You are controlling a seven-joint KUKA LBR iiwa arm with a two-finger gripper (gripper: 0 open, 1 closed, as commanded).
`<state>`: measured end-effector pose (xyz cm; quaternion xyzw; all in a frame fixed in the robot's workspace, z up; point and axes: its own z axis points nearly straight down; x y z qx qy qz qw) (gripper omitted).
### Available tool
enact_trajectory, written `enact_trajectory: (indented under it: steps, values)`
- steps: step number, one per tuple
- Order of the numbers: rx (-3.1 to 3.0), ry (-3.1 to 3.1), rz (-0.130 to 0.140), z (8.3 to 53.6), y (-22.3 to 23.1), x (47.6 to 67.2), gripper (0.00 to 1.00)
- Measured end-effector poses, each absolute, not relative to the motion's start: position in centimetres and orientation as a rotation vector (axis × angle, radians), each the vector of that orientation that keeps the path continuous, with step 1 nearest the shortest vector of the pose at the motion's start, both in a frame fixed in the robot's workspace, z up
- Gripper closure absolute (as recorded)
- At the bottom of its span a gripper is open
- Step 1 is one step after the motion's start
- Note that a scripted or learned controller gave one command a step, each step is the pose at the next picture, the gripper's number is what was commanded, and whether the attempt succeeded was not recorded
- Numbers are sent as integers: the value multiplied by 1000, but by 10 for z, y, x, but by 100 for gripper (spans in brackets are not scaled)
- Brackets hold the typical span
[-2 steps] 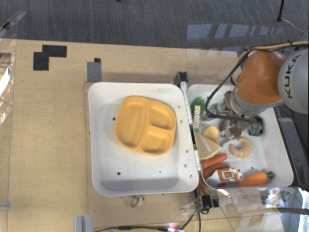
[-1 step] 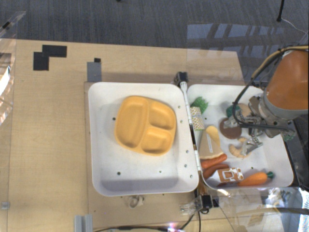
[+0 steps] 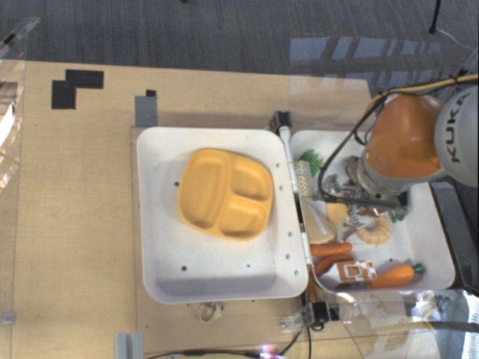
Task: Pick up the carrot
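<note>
The arm hangs over the right bin [image 3: 441, 223] with its claw [image 3: 364, 209] low among the toys, I cannot tell its state, while the carrot [image 3: 392, 276] lies apart near the bin's front edge, not yet reached.

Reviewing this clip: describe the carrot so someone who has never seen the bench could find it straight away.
Look in the right-hand white bin, the one under the grey and orange arm. The carrot lies along its near edge, toward the right corner. It is the tapered orange piece with a green tuft at its right end, unlike the redder sausage to its left.
</note>
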<state>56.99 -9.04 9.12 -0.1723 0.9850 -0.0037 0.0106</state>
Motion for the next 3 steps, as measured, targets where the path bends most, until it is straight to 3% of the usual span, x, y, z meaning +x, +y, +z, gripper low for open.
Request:
enact_trajectory:
  steps: [1,2,3]
  values:
    - [-542,3065,-14,105,-89,573,100]
    - [-788,3021,-14,92,-144,515,100]
    - [-792,3017,-13,91,-142,516,0]
